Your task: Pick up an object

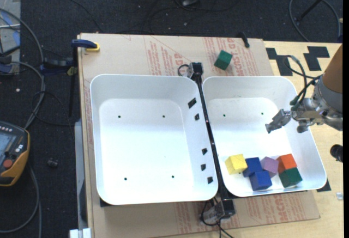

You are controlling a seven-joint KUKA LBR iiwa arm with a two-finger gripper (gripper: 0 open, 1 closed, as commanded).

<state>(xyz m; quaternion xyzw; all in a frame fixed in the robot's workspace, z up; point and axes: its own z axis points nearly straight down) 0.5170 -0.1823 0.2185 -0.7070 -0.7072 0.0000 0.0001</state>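
Several small blocks lie bunched at the near end of the right bin (256, 90): a yellow block (236, 163), two blue blocks (252, 166) (262, 179), a purple block (269, 164), an orange block (287, 162) and a green block (290, 177). My gripper (289, 123) hangs over the right side of that bin, above and behind the blocks, apart from them. Its fingers (277, 121) stand open with nothing between them.
The left bin (109, 90) sits beside the right one, with a dark divider strip (204, 122) between them. Another green block (223, 60) rests on the cardboard behind the bins. Cables and a yellow-black device (11, 152) lie on the floor at left.
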